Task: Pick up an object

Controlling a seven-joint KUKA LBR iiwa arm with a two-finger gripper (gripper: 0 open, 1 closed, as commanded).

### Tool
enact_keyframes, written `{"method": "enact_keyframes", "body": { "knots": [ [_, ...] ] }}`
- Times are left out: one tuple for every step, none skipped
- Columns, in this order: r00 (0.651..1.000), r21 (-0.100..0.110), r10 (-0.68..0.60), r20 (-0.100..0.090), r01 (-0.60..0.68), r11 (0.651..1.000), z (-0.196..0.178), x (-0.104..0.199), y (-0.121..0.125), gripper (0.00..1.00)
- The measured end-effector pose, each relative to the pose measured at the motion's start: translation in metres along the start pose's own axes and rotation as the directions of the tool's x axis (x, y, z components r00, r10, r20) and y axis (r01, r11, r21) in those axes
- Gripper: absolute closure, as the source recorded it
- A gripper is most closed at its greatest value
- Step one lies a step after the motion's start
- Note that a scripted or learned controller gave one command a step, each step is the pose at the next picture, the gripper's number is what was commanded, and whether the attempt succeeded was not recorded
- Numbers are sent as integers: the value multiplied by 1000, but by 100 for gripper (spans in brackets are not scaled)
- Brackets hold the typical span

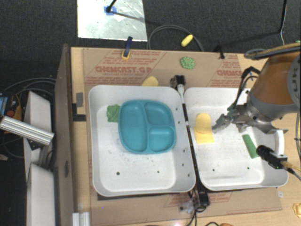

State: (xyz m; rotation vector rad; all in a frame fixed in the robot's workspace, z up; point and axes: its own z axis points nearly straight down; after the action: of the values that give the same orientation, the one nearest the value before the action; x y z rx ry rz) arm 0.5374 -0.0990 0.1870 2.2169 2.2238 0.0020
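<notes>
- Sat in the right shallow white plastic bin [235, 180]: a pale yellow block with a rounded far end [203, 128], near the left wall, lying flat.
- Lay toward the right wall of the same bin: a green flat stick [249, 145].
- Hovered just right of the yellow block: the two-finger metal gripper [220, 123], tips pointing left; nothing visible between the fingers [218, 125], open or shut impossible to tell.
- Rested in the left shallow white plastic bin [136, 180]: a teal three-compartment plate [146, 126], with a small green leafy piece [113, 112] touching its left edge.
- Stood on the far cardboard: a green knobbly round thing [187, 62].
</notes>
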Motion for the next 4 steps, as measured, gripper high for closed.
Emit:
{"method": "enact_keyframes", "body": {
  "knots": [
    [1000,7,0,-2,0,1000,98,16,1,0],
    [1000,-4,-3,2,3,1000,102,-1,52,0],
    [1000,1,3,1,-3,1000,103,-24,41,0],
    [1000,1,4,1,-4,1000,102,-46,38,0]
  ]
}}
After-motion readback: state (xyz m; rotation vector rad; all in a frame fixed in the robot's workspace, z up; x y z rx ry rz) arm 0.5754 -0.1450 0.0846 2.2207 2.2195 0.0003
